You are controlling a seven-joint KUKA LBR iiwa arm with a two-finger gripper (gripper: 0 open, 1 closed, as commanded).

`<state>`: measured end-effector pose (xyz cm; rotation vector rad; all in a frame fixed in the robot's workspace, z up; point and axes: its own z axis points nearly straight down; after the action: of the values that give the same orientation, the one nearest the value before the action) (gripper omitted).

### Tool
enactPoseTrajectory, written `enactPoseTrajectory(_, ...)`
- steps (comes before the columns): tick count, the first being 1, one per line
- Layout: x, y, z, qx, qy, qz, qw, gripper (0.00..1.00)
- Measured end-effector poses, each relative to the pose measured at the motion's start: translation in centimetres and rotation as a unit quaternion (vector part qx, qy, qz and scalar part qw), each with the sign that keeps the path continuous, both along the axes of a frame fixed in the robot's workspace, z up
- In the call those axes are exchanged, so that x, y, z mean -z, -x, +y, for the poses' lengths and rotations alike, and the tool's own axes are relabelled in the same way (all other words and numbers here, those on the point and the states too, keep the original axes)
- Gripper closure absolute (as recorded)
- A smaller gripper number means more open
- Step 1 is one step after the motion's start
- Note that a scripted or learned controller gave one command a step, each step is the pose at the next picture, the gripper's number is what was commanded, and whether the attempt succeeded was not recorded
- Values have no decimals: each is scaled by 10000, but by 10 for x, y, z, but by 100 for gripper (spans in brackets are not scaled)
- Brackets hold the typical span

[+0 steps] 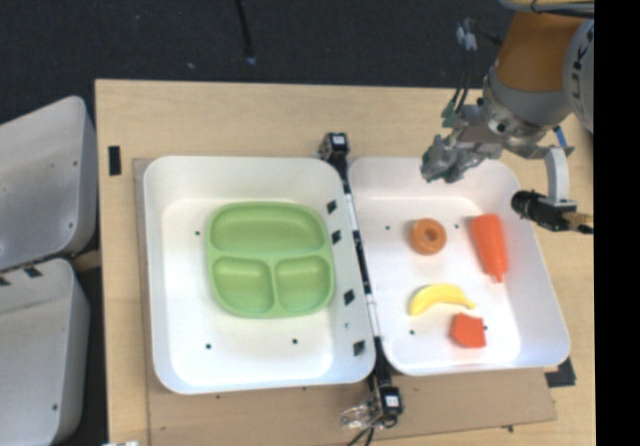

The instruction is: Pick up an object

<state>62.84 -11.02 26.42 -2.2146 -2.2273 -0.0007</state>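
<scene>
The left bin [170, 354] holds a green divided plate [270, 257]; in the right bin [540, 334], the carrot [489, 244] lies right of the doughnut [428, 236], banana [440, 299] and red piece [468, 331] below it; the gripper [447, 163] hovers above the doughnut at the bin's far edge, holding nothing.

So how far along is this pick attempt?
Nothing looks done yet. The gripper hovers over the far edge of the right bin with nothing visibly between its fingers. The doughnut, carrot, banana and red piece all lie in the bin, unpicked.
</scene>
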Motion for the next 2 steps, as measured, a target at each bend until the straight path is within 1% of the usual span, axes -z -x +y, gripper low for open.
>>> enactPoseTrajectory(1, 3, 24, 42, 6, 3, 4, 10000, 100)
enactPoseTrajectory(2, -3, 42, 95, -8, -5, 4, 10000, 100)
